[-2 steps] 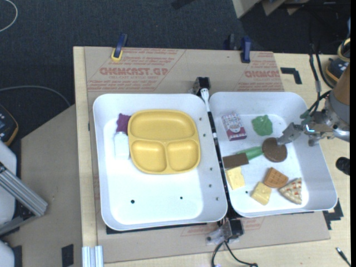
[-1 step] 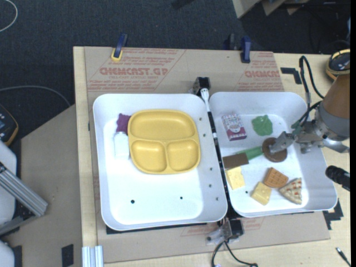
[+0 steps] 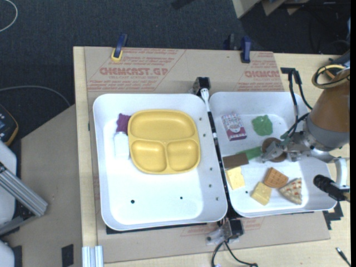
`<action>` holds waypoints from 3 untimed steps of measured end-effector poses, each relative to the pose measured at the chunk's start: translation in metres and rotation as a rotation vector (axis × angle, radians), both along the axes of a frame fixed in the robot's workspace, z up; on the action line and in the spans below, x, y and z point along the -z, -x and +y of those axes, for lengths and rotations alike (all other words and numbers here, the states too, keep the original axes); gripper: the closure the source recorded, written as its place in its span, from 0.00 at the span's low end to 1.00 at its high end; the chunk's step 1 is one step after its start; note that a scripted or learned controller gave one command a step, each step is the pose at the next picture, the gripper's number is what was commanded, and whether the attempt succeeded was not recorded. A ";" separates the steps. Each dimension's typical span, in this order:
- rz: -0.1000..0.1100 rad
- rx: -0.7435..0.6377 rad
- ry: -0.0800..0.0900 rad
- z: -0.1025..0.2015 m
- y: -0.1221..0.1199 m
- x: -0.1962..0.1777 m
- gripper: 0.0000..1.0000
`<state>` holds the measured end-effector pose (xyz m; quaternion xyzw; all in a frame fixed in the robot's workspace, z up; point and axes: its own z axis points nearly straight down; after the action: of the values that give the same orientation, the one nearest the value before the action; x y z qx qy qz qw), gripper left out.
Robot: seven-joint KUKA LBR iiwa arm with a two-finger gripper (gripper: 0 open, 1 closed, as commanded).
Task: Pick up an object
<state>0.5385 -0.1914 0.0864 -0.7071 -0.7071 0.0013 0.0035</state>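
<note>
The right bin (image 3: 278, 102) holds several small items: a pink-and-white packet (image 3: 234, 126), a green piece (image 3: 262, 125), a brown bar (image 3: 235, 160), a pale yellow square (image 3: 236, 178), a yellow cheese wedge (image 3: 260, 193), a waffle-like square (image 3: 275, 178) and a pizza slice (image 3: 291, 191). My gripper (image 3: 272, 149) reaches in from the right and hovers low over the middle of this bin, just right of the brown bar and above the waffle square. Nothing shows between its fingers.
In the left bin (image 3: 156, 204) lies a yellow three-compartment plate (image 3: 164, 140), with a white bottle (image 3: 120, 146) and a purple item (image 3: 123, 120) at its left side. The arm's orange band (image 3: 332, 107) rises over the right bin's right edge. Cables run along there.
</note>
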 end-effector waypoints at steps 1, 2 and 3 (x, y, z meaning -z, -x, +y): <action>-0.008 0.001 0.003 -0.001 -0.002 -0.014 1.00; -0.012 0.000 0.006 -0.005 -0.003 -0.057 1.00; -0.014 0.001 0.007 -0.015 -0.002 -0.109 1.00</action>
<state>0.5401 -0.2069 0.1957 -0.7073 -0.7069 -0.0012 -0.0043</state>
